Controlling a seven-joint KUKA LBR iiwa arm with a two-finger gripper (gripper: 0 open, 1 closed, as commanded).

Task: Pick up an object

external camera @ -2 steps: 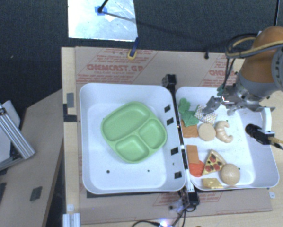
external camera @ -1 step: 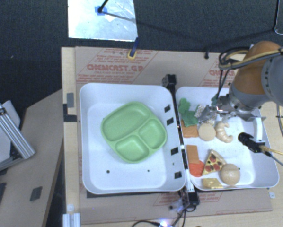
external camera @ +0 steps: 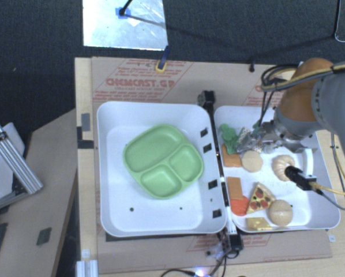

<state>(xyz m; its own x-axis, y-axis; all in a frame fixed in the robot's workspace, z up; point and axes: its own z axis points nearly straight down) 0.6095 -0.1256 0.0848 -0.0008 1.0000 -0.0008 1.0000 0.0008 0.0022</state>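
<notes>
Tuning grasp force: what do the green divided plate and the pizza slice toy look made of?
Green divided plate: looks like moulded plastic, matte to satin, with an even pale green colour, soft rounded compartment walls and no strong glare.
Pizza slice toy: probably plastic or rubbery play food, with flat saturated colours and blocky red topping spots. Too small to tell hard from soft.

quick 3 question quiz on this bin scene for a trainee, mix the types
1. True or false: the green divided plate lies in the left bin.
2. Which toy food lies closest to the gripper? A) pizza slice B) green leafy piece C) yellow block
3. Fill in: the arm reaches over the ____ bin.

Key: 1 true; 2 B; 3 right
</notes>
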